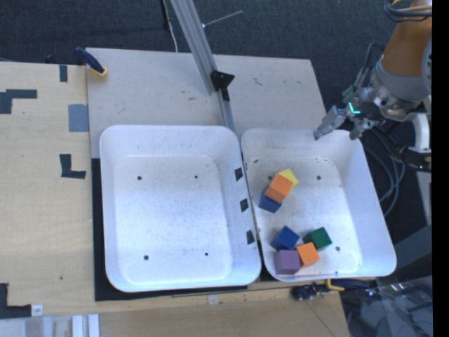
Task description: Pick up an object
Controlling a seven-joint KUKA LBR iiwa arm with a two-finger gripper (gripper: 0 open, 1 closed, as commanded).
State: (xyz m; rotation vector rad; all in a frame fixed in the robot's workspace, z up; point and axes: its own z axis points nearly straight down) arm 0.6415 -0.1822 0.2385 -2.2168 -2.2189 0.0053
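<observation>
Purple block [286, 261] touches orange block [307, 253]; gripper [338, 128] well apart.

A pale wooden table [42, 209] stood on dark blue-grey carpet [295, 20], its left part marked with dark tape pieces [68, 166]. A lighter board [161, 83] lay across its far side, and a black mat [98, 258] showed beneath. A slanted metal rail [193, 30] crossed overhead. Cables [393, 181] trailed at the right.

Even, soft lighting; slightly grainy, faint shadows.
</observation>
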